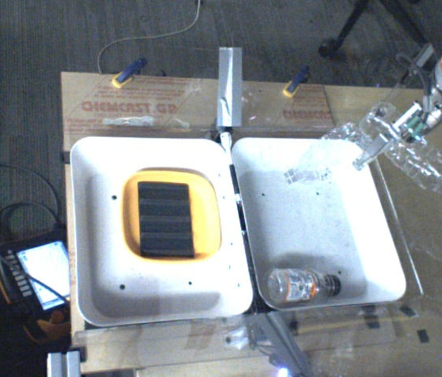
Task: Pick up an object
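Note:
A yellow dish-like object holding a black ribbed block (166, 218) lies in the middle of the left bin (95, 289). A small clear bottle (303, 284) with an orange label and dark cap lies on its side at the near edge of the right bin (378, 234). A crumpled piece of clear plastic (308, 169) rests near the far side of that bin. My gripper (368, 141) hangs over the right bin's far right corner, above and to the right of the clear plastic. Nothing is visibly held in it.
The bins sit side by side on a wooden board (126, 108) with two blue-and-yellow clamps (129, 71) at the back. A metal strip (229, 85) stands between the bins at the far side. Cables and a small device (40, 269) lie on the floor at the left.

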Controlling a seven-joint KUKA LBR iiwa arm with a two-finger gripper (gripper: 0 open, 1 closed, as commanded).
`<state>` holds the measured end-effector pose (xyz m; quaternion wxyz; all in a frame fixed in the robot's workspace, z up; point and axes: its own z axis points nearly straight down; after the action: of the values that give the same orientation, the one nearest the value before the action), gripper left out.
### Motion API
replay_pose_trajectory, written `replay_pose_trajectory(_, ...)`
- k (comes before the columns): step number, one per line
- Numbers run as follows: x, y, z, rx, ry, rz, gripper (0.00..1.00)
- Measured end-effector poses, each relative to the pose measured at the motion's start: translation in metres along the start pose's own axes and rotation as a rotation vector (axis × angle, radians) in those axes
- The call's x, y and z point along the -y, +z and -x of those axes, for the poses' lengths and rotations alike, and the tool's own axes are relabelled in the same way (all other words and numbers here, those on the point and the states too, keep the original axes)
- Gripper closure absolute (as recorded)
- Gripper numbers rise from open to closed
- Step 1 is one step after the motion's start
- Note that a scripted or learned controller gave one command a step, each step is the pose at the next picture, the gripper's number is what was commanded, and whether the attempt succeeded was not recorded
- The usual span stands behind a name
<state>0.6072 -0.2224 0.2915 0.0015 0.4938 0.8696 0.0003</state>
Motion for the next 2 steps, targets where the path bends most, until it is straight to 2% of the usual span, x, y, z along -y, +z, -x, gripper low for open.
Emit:
replay_pose_trajectory(1,0.0440,-0.0859,-0.0245,0.002,0.161,0.000,0.00)
replay_pose_trajectory(2,0.0422,-0.0948,-0.0246,0.003,0.159,0.002,1.00)
